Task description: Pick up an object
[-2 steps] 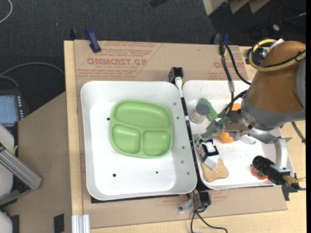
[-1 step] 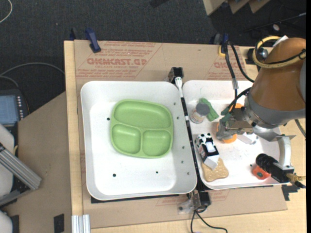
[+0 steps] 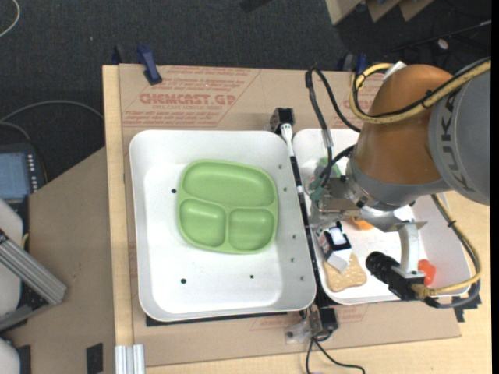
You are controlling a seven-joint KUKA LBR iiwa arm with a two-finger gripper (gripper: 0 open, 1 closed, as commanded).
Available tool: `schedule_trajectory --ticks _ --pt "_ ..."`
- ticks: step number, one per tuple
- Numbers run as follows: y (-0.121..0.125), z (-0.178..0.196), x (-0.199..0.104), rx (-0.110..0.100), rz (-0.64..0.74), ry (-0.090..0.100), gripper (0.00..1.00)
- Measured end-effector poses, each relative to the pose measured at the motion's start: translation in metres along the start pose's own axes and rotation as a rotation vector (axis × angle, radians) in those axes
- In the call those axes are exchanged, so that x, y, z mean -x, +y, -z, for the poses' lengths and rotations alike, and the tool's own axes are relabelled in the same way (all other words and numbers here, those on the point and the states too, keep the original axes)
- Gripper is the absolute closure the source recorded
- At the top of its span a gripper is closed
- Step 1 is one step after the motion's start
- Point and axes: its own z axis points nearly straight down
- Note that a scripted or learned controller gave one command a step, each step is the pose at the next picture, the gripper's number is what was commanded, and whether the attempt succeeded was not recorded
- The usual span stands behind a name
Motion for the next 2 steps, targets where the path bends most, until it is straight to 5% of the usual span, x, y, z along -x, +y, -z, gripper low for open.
schedule_trajectory --ticks 1,2 --pt "0.002 0.085 -0.056 0.013 0.002 0.001 1.0" --pt "0.001 0.238 -0.091 0.024 0.0 0.004 1.0"
